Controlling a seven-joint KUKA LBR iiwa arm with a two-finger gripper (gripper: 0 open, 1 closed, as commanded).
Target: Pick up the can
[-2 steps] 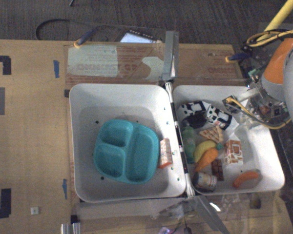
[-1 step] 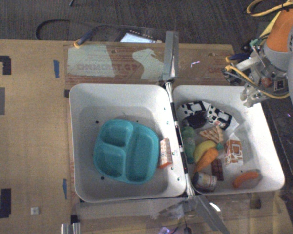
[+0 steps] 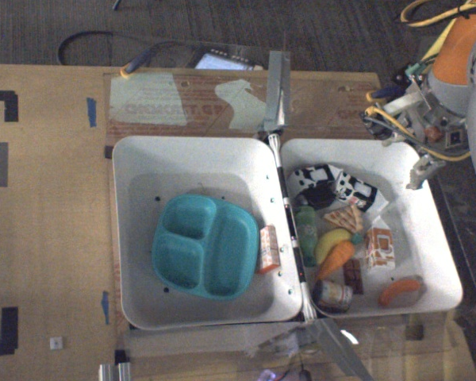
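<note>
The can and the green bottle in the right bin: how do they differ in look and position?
The can is short, dark and silvery; the green bottle is longer and green. The can sits at the bin's near edge, below the carrot; the green bottle lies lengthwise farther up, along the divider. Both lie in the right bin, apart from the gripper.

Two white bins, arm at the upper right

The gripper (image 3: 420, 173) hangs over the right bin's (image 3: 444, 252) far edge; the can (image 3: 333, 296) lies at its near left corner by a carrot (image 3: 335, 259) and banana (image 3: 329, 242), while a teal divided plate (image 3: 206, 247) fills the left bin (image 3: 143, 165)
</note>
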